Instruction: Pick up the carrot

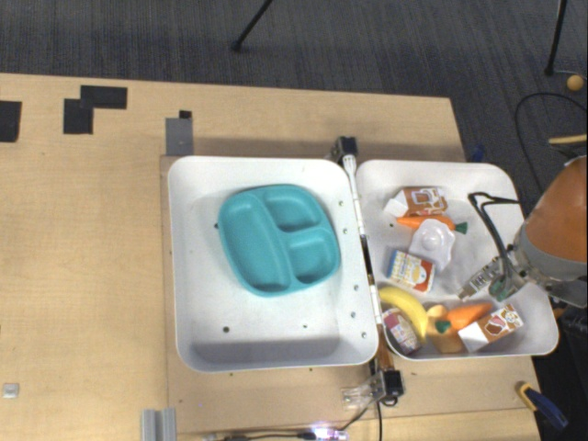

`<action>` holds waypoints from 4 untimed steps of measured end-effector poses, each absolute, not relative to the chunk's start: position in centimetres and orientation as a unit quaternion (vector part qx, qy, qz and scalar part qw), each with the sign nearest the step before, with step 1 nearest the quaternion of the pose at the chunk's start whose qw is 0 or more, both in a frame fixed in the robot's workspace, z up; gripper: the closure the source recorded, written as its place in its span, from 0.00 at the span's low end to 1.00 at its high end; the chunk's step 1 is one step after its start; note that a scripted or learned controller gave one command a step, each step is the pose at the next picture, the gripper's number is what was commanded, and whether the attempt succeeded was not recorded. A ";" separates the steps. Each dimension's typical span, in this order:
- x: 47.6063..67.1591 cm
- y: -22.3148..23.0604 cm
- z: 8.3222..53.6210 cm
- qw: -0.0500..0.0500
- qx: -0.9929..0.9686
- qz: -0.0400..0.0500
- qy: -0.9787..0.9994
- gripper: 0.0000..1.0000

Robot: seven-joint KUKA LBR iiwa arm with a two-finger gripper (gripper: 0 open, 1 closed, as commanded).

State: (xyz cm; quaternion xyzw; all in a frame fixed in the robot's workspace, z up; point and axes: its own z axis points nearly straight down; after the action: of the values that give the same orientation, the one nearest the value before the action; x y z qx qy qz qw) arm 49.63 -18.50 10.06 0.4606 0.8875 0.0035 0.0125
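We are looking down on the left bin [197, 274], which is holding a teal divided plate [278, 238] at its centre; the right bin [542, 338] is carrying the clutter, and the grey arm with its orange band [562, 220] is reaching in from three o'clock. Within that right bin a white cup [432, 243] is sitting near the middle, a banana [407, 306] is lying at about seven o'clock, and small printed packets are lying at twelve o'clock [422, 198], at the centre [409, 270] and at five o'clock [502, 322]; two orange carrots are showing, one [424, 220] at about eleven o'clock beside the cup, the other [467, 314] at about six o'clock beside the banana. The gripper [485, 281] is hovering just above and to the right of that lower carrot; we are not able to tell how it is set, and nothing is showing in its grasp. We are judging the pick as not yet made: both carrots are lying in the bin, so descent, grasp and lift are all remaining.
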 end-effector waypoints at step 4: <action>49.2 -13.4 8.9 0.005 0.293 0.003 0.956 0.00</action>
State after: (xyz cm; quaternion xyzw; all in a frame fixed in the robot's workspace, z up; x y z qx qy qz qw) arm 49.20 -13.41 8.86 0.2930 0.9561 0.0027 0.0051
